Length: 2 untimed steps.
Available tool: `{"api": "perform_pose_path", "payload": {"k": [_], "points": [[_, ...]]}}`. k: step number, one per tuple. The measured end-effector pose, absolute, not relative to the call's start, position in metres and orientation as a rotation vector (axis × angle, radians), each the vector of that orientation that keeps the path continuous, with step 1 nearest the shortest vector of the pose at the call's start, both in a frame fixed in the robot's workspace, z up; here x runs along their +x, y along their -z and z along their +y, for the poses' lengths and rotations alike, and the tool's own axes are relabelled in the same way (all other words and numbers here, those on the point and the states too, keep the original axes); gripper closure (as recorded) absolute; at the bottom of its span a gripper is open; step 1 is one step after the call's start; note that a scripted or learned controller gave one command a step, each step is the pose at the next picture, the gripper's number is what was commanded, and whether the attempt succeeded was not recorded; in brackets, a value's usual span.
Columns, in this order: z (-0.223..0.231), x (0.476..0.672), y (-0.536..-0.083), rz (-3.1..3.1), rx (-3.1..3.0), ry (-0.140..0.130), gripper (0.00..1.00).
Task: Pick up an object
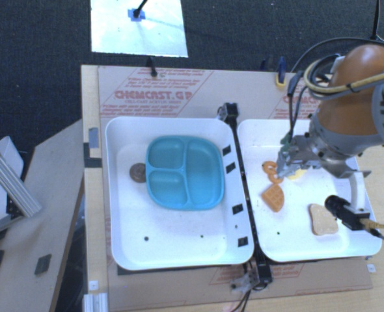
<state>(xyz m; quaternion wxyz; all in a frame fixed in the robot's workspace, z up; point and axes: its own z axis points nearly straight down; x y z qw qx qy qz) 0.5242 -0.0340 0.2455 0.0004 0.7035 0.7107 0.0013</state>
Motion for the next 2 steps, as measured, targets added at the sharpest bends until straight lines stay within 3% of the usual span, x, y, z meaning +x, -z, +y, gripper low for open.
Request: {"api": "perform_pose_path", "payload": {"k": [2], "points": [[0.073, 0.517, -0.241, 2.234, 2.210, -0.003, 1.00]]}}
